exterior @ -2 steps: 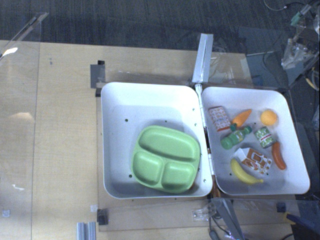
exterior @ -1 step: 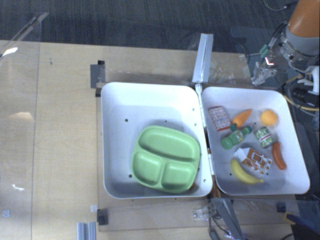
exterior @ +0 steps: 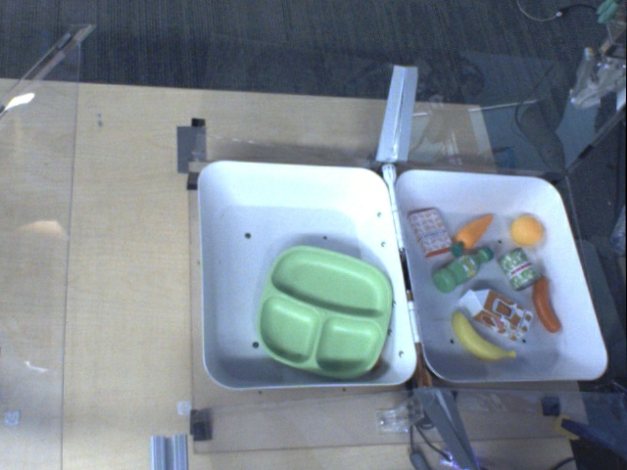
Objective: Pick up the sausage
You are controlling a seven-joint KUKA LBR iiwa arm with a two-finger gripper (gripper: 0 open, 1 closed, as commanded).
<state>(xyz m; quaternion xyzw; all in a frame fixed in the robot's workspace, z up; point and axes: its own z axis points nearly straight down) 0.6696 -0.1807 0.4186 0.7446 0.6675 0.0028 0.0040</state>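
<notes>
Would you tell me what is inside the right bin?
The right bin holds a sausage, banana, orange, carrot, green bottle, can and two packets. Anything beneath them is hidden.

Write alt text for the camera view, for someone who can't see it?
Two shallow white bins sit side by side on a wooden bench. The right bin holds toy food: a reddish sausage near its right wall, a banana, an orange, a carrot, a green bottle. The left bin holds a green divided tray.
</notes>
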